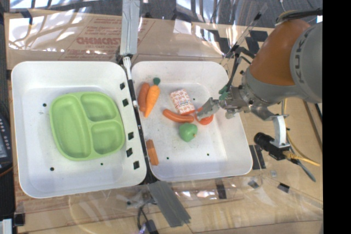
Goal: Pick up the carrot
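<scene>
a: while the gripper point(207, 109) hangs low over the right bin point(233, 159), can anyone say what its fingers are doing?

b: not from this view; they blur into a red thing point(205, 119) lying right under the tip, so whether they are parted or closed, one cannot tell. nothing clearly sits between them.

a: and the carrot point(152, 97)?

b: it lies well to the left of the gripper, green top pointing away from the viewer, close to the wall the right bin shares with the left bin point(22, 134). an orange piece point(143, 95) lies touching or just beside it on the far side from the gripper.

a: so the task stands where?

b: judging from this, the pick is not done. the carrot rests on the bin floor, apart from the gripper; reaching it, closing and lifting all remain.

a: what lies between?

b: left of the gripper sits a small red-and-white box point(181, 101), then a long red sausage-like piece point(177, 115), with a green round thing point(187, 131) just below. a smaller orange stick point(152, 152) lies farther off by the shared wall. a green divided plate point(86, 125) sits in the left bin. the orange piece likely crowds the grasp most.
</scene>
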Motion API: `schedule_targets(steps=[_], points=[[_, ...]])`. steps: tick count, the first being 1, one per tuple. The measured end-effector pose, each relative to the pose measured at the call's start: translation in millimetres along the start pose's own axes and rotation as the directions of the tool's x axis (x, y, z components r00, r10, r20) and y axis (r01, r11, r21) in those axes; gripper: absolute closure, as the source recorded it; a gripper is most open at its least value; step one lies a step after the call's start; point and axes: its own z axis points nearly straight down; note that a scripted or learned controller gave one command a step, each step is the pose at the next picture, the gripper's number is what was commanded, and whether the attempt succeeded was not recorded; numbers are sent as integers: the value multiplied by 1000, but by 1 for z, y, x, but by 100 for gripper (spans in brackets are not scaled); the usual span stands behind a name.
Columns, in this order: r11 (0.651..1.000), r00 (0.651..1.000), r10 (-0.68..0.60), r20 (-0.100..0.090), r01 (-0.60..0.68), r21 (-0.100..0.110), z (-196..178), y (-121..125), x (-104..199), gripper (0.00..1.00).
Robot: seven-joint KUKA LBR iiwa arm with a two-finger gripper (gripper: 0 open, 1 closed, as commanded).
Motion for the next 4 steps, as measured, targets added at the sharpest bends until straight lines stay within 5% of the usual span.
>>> schedule_targets(steps=[1, 2, 3, 4], points=[[1000, 1000, -28, 0, 28, 2, 15, 22, 61, 0], [984, 984, -176, 3, 176, -5, 102, 88, 71, 0], [942, 942, -336, 5, 336, -5, 107, 137, 80, 0], [940, 941, -340, 8, 340, -9, 93, 139, 80, 100]])
